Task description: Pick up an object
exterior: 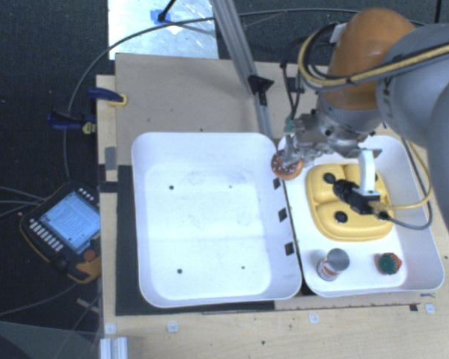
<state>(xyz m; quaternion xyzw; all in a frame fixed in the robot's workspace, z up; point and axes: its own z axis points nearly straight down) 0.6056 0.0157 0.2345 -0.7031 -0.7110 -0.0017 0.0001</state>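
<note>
We see the arm [404, 58] reaching in from the upper right of the frame, its orange band above the wrist, with the gripper [295, 144] low over the upper left corner of the right bin [426, 275]. Just under it, at the divide between the two bins, sits a small round brown object [287, 169], perhaps a doughnut-shaped toy. Whether the gripper is spread or pressed together, we cannot tell, since the wrist housing covers it from this angle, and we cannot say the brown piece is held.

The right bin also carries a large yellow moulded object [348, 204] with dark spots in the centre, a small grey cylindrical piece [333, 263] near the lower edge, and a small green and red object [390, 262] to its right. The left bin [146, 275] lies in the centre of the frame.

We judge the step in hand to be the approach or grasp at the brown piece. The next move calls for a firm closure on it, then a straight lift clear of the bin wall, which stands close enough to snag.
</note>
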